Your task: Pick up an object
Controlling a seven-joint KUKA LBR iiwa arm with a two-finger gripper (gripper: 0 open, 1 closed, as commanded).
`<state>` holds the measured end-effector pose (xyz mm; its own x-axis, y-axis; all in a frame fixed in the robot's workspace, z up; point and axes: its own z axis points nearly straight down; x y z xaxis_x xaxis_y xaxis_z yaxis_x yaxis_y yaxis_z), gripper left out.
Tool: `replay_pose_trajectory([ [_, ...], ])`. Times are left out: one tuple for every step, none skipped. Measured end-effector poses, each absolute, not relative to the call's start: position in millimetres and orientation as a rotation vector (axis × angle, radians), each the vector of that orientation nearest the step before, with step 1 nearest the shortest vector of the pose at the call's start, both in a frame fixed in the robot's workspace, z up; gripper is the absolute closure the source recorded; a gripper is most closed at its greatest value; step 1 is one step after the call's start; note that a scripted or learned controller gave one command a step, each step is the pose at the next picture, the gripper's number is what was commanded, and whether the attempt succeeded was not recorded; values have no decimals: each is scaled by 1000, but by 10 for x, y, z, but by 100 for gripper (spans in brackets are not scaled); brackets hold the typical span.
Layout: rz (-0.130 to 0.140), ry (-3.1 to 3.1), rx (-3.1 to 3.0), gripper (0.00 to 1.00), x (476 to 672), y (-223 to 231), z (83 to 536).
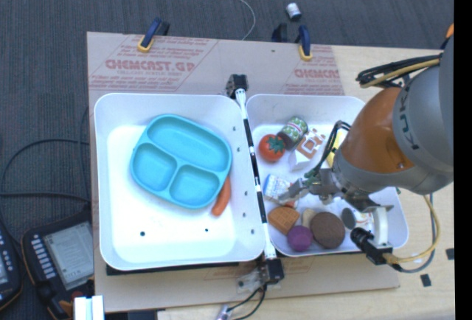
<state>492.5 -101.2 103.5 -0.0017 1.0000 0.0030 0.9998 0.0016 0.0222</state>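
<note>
My gripper (301,192) hangs low over the middle of the right bin (383,234), and the arm's orange band (372,141) rises behind it to the right. Just left of it lies a small clear packet (275,185). Below it, along the bin's front, sit a brown cracker (283,218), a purple ball (299,238) and a brown round lump (327,229). Farther back are a red tomato (270,147), a green can (295,129) and a white-and-orange packet (311,143). I see nothing lifted by the gripper.
The left bin (118,230) bears a blue divided plate (181,160) with a carrot (221,199) by its right edge. A black-and-white divider rail (251,164) separates the bins. Clamps (304,42) hold the board at the back.
</note>
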Motion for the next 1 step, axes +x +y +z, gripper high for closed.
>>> replay_pose_trajectory([
  [8,2222,2217,0,5588,-1056,906],
])
